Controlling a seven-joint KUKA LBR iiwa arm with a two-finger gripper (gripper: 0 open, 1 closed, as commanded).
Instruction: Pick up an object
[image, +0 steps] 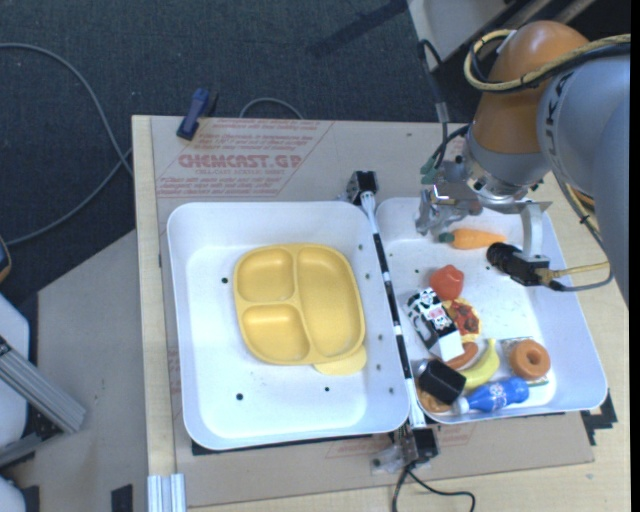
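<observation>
**Claw low over carrot, right bin's far end**

Claw (440, 222) hangs at back of right bin (570, 340), just beside an orange carrot (478, 238); can't tell if it's apart or together. Nothing seen held. Nearer the camera: red piece (447, 281), cow toy (430, 312), donut (528, 358), blue item (497, 395), packed close. Left bin (200, 330) has a yellow tray (298, 303). Best bet, imo: center over carrot, straddle its short axis, descend w/o nudging bin wall.
</observation>
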